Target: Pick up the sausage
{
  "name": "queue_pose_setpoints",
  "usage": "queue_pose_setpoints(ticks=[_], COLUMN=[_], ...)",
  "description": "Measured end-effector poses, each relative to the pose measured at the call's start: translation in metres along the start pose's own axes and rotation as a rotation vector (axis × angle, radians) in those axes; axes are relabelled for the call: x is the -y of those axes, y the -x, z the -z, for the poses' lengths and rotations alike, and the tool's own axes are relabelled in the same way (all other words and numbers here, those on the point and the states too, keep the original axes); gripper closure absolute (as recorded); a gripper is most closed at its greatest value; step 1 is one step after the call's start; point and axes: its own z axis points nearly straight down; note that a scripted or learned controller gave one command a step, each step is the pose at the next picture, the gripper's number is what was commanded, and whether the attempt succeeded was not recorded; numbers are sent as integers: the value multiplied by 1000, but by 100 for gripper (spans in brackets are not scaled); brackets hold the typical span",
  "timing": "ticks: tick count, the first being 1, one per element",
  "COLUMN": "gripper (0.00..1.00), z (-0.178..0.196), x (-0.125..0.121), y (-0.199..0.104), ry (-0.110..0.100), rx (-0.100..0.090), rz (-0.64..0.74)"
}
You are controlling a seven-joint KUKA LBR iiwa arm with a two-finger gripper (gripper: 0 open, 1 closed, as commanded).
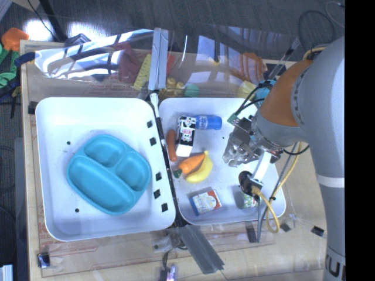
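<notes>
Sausage (170,144) is the task's thing, a reddish-brown stick lying along the left wall of the right bin (275,206), tucked against the divider and touching the left side of the milk carton.

By size: the grey arm (328,133) with its orange band reaches in over the right bin's right side. The left bin (53,122) sits just beside the right bin and holds a blue divided plate (109,172). Inside the right bin, the black-and-white milk carton (185,136) lies left of centre, with a blue bottle (208,122) at its upper end. Below the carton lie a yellow banana (201,170) and an orange carrot (191,163), touching each other. A small snack box (205,201) rests near the bin's front wall.

The gripper (237,154) hangs over the bin's right half, well apart from the sausage, holding nothing; I cannot tell how its jaws stand.
</notes>
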Motion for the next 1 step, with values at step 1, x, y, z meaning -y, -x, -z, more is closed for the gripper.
queue_pose_setpoints(ticks=[1], gripper=[100], z=[71], x=[3], y=[-12], ry=[5], rx=[1], rz=[-177])
